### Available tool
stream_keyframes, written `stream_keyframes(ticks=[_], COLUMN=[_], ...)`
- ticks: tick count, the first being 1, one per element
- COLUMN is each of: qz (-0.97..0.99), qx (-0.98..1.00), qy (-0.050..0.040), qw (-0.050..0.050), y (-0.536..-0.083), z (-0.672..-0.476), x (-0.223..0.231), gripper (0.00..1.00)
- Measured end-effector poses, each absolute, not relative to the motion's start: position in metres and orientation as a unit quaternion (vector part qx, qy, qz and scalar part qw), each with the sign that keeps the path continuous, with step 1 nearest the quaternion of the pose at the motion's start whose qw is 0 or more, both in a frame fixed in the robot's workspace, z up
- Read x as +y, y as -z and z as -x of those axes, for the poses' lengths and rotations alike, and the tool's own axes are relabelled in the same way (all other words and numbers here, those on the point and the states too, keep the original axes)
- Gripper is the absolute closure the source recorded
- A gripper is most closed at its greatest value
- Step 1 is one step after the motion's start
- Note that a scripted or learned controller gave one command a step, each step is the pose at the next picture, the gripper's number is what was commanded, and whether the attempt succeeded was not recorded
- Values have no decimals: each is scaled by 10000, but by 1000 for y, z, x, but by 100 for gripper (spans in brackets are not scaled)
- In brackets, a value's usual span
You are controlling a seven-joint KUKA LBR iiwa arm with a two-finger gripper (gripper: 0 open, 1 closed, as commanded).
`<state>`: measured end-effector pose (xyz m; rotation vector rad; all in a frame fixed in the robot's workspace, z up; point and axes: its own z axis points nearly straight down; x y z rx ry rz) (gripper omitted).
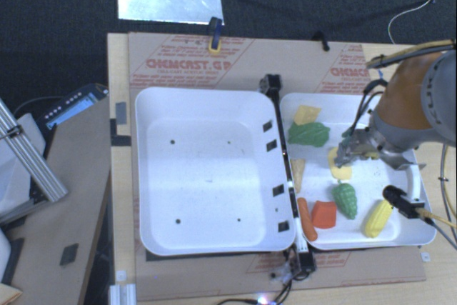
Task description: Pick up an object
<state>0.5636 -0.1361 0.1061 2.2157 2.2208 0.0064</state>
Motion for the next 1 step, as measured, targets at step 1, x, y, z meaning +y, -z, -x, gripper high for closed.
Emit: stream_keyframes(ticks=[1], qz=[-7062], qx=[7081], qy=[-18], qw=[20], y=[-106], z=[-563], x=[-136], gripper=[0])
